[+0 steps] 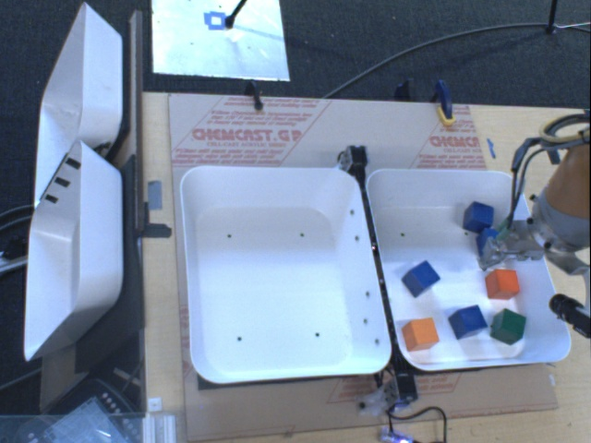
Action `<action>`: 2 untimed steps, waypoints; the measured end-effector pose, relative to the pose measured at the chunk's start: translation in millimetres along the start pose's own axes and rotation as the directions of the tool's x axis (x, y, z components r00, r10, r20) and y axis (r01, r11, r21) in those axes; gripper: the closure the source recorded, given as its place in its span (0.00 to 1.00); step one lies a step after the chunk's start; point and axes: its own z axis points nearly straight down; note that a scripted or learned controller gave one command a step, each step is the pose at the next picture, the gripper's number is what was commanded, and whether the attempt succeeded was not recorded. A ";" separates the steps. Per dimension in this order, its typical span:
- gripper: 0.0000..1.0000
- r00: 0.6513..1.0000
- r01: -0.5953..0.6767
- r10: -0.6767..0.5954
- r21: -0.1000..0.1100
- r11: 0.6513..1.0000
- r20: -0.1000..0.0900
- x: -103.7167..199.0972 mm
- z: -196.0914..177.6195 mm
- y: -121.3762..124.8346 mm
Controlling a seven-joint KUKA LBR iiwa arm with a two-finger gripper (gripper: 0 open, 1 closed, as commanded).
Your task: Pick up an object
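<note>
The right bin (397,201) has seven blocks in it. One blue block (477,216) sits near the top, by the far side. A smaller blue block (487,241) sits just below it, right beside the gripper (513,245). An orange-red block (501,284) lies just under the gripper. Another blue block (420,277) sits near the middle of the bin, turned a little. An orange block (419,333) sits near the bottom wall. A dark blue block (467,321) is to its right, and a green block (508,326) is beside that one. All the blocks rest flat on the white floor of the bin.

The arm (565,201) comes in from the right and bends down into the right bin. Its grey wrist hangs low over the blocks. The gripper is at the small blue block, and looks to be touching it. The fingers are hard to see, so it is not clear how far apart they are. No block can be seen between them.

The left bin (199,192) sits just beside the right one, and their walls touch in the middle. Both bins rest on a tan board (277,123).
</note>
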 end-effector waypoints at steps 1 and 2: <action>1.00 1.000 0.001 -0.001 0.005 1.000 -0.004 2.2 -62.7 3.6; 1.00 1.000 0.002 -0.002 0.005 1.000 -0.004 1.7 -114.5 5.3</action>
